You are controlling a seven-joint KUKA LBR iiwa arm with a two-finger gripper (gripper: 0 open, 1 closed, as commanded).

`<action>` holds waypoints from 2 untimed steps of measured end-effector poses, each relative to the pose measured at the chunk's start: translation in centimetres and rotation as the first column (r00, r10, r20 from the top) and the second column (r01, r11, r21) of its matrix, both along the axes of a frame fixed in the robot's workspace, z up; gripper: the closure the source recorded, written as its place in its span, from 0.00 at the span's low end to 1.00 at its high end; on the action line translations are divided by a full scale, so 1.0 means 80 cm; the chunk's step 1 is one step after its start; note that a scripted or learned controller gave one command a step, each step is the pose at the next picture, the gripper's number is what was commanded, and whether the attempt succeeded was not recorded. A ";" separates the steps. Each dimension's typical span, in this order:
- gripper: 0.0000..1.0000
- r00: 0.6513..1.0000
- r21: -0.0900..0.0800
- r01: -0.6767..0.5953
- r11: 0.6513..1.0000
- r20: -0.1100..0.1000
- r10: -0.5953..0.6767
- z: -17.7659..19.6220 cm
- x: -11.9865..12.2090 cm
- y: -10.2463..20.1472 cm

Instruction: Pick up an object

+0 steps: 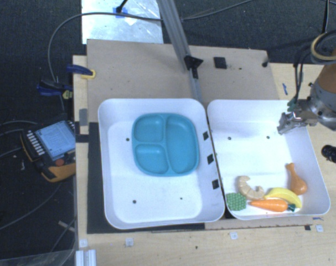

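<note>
The toy food sits in the near corner of the right bin [234, 121], well below the pincer [285, 124] and apart from it. There's a carrot [269, 205] lying flat along the bin's near wall, with a yellow banana [284, 194] just behind it, touching or nearly so. To their left is a pale, curled shrimp-like piece [249, 187], and left of that, tight in the corner, a small green leafy piece [236, 201]. An orange drumstick-shaped piece [296, 179] lies nearest the pincer — directly below it in the frame, against the bin's right wall.

The pincer itself hangs over the far right part of that same bin, close to the right rim, with nothing visible between its tips; whether it's spread or closed, I cannot tell from this slant. Above it the grey arm [327, 96] with its orange band comes in from the right.

Off to the pincer's left, across the shared rim, the left bin [115, 148] holds a blue divided plate [165, 144] — three compartments, lying flat toward the far half.
</note>
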State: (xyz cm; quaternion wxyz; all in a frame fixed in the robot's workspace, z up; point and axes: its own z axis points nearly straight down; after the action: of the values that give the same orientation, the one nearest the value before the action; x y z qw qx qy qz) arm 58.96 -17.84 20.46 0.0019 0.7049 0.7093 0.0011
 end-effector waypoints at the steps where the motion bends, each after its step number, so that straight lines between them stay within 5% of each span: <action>1: 1.00 1.000 0.000 -0.001 1.000 0.000 0.001 0.048 0.001 0.000; 2: 1.00 1.000 0.001 -0.001 1.000 -0.002 0.001 0.054 0.005 0.060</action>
State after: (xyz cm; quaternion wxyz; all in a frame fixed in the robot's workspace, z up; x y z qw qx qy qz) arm 59.36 -13.06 24.78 0.0008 0.7045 0.7097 0.0008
